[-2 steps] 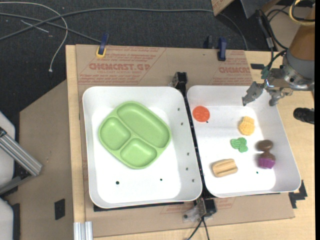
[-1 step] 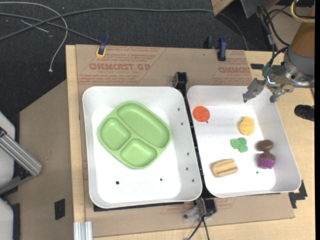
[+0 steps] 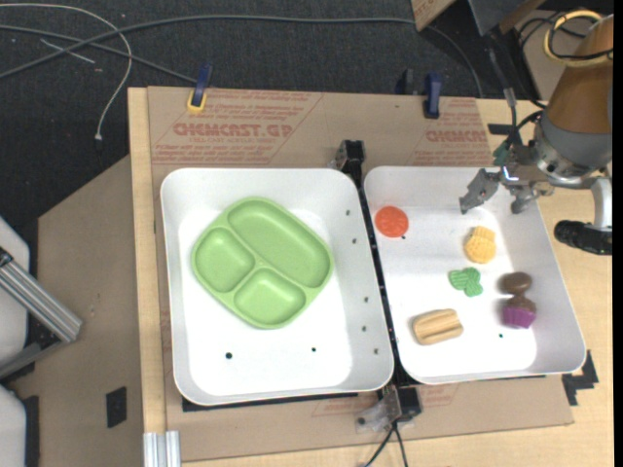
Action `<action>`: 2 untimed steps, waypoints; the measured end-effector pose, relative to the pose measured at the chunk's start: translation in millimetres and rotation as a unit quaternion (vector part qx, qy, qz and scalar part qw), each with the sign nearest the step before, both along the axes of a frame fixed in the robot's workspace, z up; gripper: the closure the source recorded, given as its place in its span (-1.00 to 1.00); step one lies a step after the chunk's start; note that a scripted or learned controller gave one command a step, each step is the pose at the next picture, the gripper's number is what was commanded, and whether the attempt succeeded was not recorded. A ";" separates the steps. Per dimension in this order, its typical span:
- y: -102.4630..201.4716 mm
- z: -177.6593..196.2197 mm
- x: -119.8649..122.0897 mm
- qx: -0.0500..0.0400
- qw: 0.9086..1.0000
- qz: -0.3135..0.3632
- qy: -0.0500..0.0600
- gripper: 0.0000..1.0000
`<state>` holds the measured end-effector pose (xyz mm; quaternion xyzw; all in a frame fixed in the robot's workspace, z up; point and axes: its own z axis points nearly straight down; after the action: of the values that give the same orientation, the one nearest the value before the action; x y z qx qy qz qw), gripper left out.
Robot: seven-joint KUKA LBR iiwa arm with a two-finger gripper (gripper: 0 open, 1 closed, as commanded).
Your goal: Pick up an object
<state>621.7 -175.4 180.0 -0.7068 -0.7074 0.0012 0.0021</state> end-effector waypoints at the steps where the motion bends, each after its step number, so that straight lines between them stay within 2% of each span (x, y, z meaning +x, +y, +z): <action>1: -2.7 -52.7 -10.8 0.001 1.000 -0.001 0.001 -1.00; 2: -5.1 -91.4 -7.9 -0.004 1.000 0.000 -0.006 -1.00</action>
<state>613.8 -180.5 88.5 -0.7070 -0.7072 -0.0003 -0.0056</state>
